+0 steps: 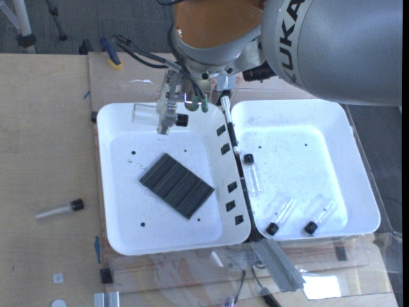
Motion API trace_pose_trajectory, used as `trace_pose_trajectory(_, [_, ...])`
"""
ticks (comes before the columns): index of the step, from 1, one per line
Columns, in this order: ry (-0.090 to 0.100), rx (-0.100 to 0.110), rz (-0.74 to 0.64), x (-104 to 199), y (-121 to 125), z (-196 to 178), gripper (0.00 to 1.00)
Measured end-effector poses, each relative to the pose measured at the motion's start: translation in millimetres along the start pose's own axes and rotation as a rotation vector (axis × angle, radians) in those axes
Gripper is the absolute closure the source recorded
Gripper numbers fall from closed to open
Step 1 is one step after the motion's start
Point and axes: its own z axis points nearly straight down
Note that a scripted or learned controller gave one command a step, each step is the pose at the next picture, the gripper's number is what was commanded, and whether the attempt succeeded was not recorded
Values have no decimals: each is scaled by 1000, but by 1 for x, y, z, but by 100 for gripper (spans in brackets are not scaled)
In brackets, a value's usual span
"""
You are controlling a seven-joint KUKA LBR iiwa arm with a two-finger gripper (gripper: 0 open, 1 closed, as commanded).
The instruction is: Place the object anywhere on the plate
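Vial (pixel 146 113) beside tool (pixel 167 117), arm (pixel 332 37) steeply over left bin (pixel 112 171).

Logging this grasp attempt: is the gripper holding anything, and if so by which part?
It looks like the gripper holds a clear vial over the left bin, gripped near its black-capped end; the clear body sticks out to the left. The dark plate lies below.

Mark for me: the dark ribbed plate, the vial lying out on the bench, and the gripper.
Dark grey ribbed rectangular plate (pixel 176 185): camera view, middle of its top face, left bin.
Clear black-capped vial (pixel 59 209): camera view, mid-body, on the bench left of the bins.
Gripper (pixel 167 121): camera view, at its fingertips.
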Motion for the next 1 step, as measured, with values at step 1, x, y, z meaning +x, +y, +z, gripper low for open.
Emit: trace_pose_trajectory(1, [-4,-2,477,-52,5,-25,100])
